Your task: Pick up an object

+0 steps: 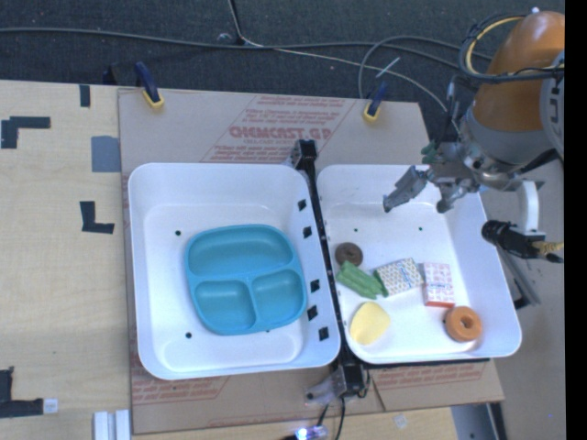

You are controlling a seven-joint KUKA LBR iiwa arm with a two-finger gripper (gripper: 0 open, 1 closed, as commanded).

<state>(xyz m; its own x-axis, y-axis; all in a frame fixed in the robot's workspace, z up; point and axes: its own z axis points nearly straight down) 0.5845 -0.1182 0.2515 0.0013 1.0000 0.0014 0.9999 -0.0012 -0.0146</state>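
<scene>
Though near hand (424, 198), donut (463, 324) apart

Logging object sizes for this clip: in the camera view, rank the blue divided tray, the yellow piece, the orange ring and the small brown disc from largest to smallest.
1. Blue divided tray, far the largest.
2. Yellow piece.
3. Orange ring, only slightly smaller than the yellow piece, so that pair is close.
4. Small brown disc, the smallest.
</scene>
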